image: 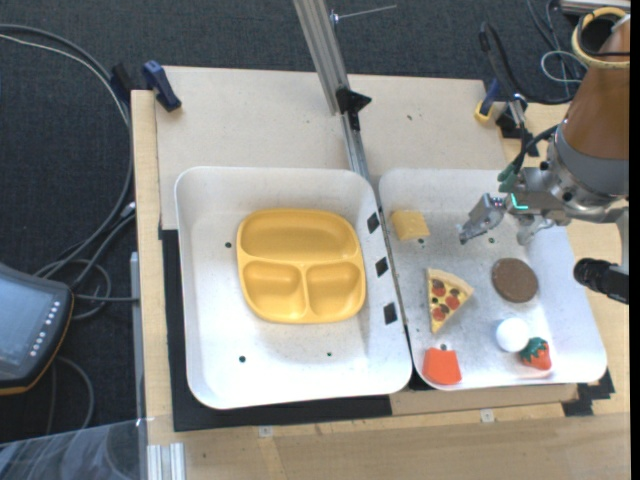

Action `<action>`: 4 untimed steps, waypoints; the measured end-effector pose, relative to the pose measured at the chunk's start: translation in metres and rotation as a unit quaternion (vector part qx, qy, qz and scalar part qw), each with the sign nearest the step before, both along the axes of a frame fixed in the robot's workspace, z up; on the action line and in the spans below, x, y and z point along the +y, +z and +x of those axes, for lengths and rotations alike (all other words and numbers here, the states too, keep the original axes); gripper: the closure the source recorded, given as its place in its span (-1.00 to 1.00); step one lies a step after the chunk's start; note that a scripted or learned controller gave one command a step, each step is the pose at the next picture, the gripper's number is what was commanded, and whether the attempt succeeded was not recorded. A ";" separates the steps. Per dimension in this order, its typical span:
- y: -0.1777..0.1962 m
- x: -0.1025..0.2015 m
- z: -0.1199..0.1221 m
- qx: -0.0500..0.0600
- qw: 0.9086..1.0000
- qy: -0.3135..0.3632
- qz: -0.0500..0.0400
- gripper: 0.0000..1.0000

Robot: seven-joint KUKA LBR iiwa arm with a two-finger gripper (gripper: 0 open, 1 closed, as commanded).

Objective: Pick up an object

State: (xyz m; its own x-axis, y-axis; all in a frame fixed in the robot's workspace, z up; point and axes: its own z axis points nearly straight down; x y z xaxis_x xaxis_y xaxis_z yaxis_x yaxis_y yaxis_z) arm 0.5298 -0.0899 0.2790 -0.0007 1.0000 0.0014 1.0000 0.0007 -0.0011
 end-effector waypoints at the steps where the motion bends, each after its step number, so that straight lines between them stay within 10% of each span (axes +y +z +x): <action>1: -0.043 -0.003 0.002 0.003 1.000 0.000 0.000 -1.00; 3: -0.141 -0.016 -0.004 0.003 1.000 -0.001 0.000 -1.00; 4: -0.127 -0.016 -0.002 -0.001 1.000 0.000 0.000 1.00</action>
